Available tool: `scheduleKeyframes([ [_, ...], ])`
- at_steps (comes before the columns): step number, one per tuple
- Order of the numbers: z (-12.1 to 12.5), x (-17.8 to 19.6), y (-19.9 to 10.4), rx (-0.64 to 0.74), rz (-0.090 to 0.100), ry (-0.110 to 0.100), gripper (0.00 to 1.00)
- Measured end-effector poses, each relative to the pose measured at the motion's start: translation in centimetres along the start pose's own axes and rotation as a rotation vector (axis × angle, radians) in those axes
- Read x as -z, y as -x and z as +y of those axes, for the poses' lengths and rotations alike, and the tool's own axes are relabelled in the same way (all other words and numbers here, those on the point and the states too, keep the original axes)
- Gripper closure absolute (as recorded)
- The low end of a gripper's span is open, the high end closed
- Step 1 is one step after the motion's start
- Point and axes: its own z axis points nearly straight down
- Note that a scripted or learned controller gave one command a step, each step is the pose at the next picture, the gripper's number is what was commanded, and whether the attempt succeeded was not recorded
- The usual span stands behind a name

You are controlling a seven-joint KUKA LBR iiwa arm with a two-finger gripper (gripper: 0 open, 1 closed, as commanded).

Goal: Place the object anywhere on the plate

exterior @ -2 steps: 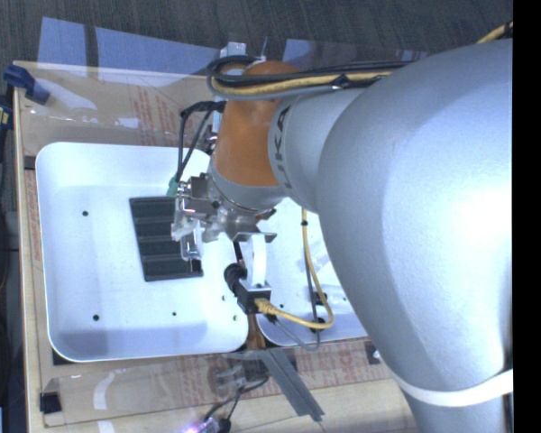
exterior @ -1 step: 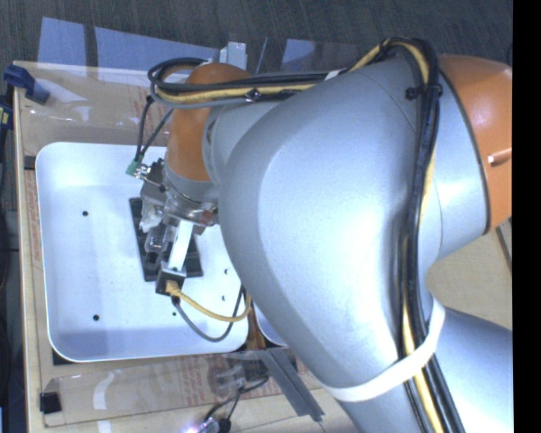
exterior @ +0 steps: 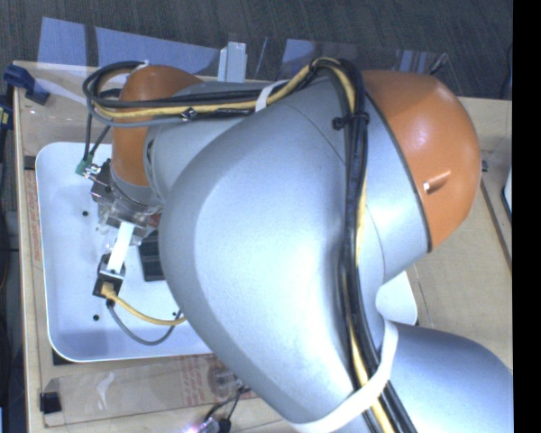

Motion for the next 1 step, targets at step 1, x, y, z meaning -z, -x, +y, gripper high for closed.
scheduleKeyframes([
  [1, 2.7, 3.97, 5.82, 0.397, -0.001, -0.001, 1.0],
])
